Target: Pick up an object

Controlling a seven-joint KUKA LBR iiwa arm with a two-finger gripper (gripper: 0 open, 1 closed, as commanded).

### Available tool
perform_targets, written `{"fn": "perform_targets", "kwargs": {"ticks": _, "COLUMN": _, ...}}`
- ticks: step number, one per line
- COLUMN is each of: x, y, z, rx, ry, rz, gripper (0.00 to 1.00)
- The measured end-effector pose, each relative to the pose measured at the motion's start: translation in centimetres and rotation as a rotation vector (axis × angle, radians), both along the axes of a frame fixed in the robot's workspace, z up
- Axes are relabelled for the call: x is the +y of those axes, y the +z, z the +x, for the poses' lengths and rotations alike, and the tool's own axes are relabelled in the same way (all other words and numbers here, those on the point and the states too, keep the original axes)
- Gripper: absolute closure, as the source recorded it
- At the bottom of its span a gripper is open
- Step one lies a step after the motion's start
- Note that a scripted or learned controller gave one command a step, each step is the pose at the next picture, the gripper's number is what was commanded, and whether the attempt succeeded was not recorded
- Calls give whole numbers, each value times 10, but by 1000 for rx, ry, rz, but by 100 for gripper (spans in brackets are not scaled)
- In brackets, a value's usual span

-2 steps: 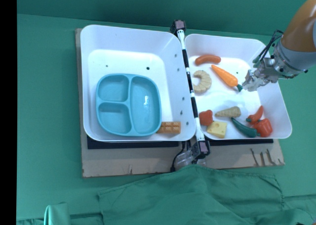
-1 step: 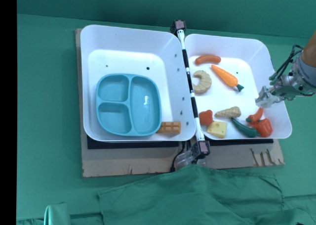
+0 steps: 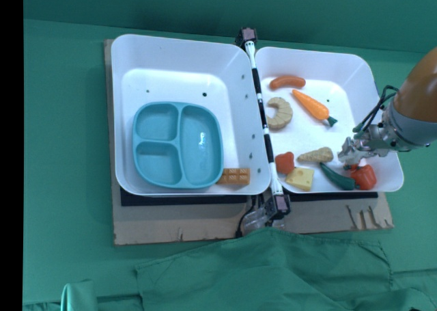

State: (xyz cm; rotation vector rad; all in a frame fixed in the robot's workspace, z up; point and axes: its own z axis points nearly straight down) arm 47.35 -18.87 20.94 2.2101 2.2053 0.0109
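We see the gripper [image 3: 349, 155] low over the right bin's [image 3: 355, 65] near right corner. The red pepper [image 3: 364, 177] lies just near-right of it, its green stem [image 3: 336, 176] running left. We cannot tell how the jaws stand.

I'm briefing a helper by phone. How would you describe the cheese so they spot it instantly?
Look in the right bin, along its near edge beside the divider. The cheese is the pale yellow wedge with holes, right of the red piece, the only yellow item there.
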Motion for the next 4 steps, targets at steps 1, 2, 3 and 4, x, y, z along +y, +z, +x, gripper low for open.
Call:
{"fn": "perform_targets", "kwargs": {"ticks": 1, "x": 0, "y": 10, "z": 0, "rx": -2, "ry": -4, "rz": 0, "gripper": 100}}
{"fn": "perform_targets", "kwargs": {"ticks": 2, "x": 1, "y": 60, "z": -5, "rx": 9, "ry": 0, "rz": 4, "gripper": 100}}
{"fn": "perform_targets", "kwargs": {"ticks": 3, "x": 1, "y": 58, "z": -6, "rx": 14, "ry": -1, "rz": 5, "gripper": 0}}
{"fn": "perform_targets", "kwargs": {"ticks": 4, "x": 0, "y": 70, "z": -5, "rx": 8, "ry": -5, "rz": 2, "gripper": 100}}
